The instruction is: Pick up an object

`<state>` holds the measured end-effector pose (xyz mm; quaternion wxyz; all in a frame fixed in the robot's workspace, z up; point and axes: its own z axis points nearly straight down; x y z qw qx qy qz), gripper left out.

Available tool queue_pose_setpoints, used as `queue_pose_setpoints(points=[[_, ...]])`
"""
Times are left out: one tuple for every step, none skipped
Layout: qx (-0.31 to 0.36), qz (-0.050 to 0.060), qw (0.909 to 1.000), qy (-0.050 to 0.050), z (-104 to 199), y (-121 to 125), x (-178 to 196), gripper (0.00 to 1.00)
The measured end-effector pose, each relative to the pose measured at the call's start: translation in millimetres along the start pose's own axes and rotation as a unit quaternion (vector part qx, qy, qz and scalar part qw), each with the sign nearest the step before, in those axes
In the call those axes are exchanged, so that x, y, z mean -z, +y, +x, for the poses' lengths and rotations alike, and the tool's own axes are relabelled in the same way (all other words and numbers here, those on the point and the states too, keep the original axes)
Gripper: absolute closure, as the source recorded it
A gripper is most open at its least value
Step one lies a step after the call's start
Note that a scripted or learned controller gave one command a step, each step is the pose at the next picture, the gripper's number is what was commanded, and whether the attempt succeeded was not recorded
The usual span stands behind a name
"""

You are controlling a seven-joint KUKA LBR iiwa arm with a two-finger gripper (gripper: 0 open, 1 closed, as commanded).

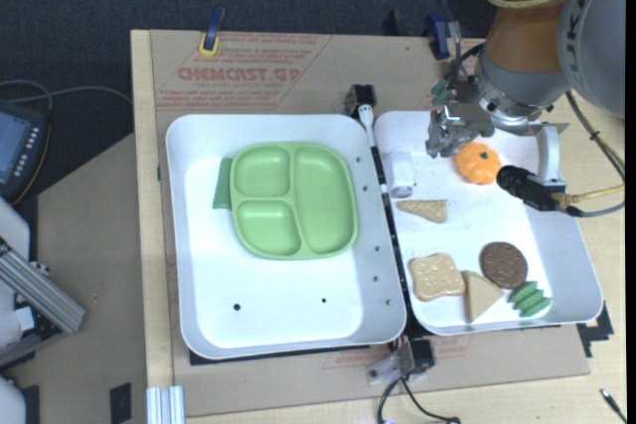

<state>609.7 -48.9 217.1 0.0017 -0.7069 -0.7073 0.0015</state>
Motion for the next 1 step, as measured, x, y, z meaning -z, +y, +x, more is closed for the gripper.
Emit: queue_pose_setpoints(points=[[-0.001, -0.003, 1.0000, -0.001, -13.6, 4.7, 0.7, 1.00]])
